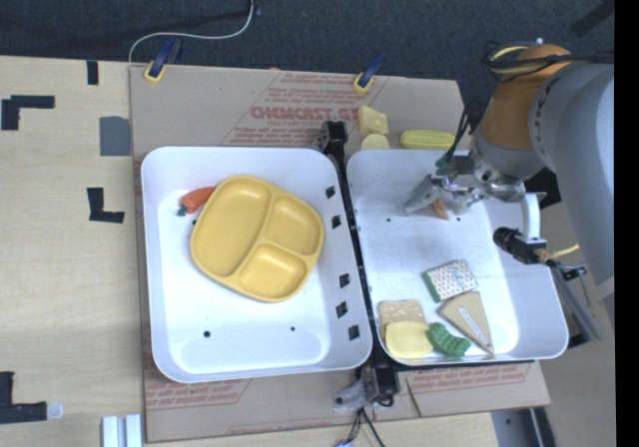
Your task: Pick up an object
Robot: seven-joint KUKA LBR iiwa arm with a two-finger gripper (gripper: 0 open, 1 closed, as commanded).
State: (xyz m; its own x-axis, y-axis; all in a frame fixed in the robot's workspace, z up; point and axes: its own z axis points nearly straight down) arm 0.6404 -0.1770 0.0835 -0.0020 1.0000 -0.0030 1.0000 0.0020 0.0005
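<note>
**Gripper low over the right bin, food pieces waiting**

The toy food sits clustered at the right bin's [519,335] near corner: a speckled green-edged square [450,279], a tan wedge [467,318], a pale yellow disc [406,339]. The gripper [436,198] hovers at the far end, fingers spread, nothing between them. Best bet, I'd say: travel toward that cluster and take the chunky wedge, not the flat pieces.

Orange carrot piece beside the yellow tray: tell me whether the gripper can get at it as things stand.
Probably yes. The carrot piece lies open from above in the left bin, though the yellow tray crowds its right side; the gripper must cross from the right bin.
</note>
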